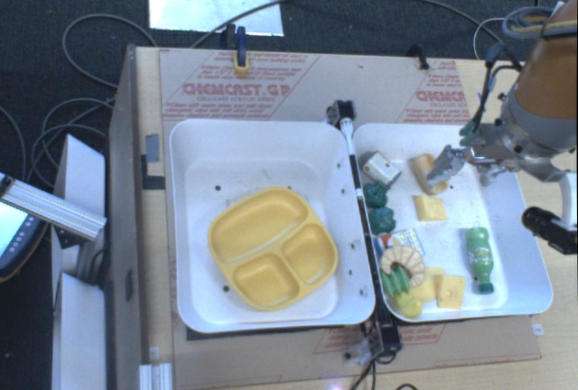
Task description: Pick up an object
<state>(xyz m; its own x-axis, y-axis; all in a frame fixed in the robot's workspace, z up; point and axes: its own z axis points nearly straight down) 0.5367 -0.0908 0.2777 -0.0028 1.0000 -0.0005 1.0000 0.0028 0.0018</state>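
Gripper (449, 164) hangs over right bin (533, 289), far edge, fingertips at a tan bread-like piece (423, 171); can't tell whether it's clenched or released, and nothing visibly held. Right bin is crowded along its left wall: white block (380, 168), dark green lumps (379, 208), yellow wedges (432, 208), green bottle (480, 258) nearer the right wall. Open floor sits mid-bin and far right corner. Left bin (194, 199) carries a yellow divided tray (271, 247), bare floor around it. Bins sit on a cardboard-topped bench (271, 81). Arm (546, 99) cut off at right.
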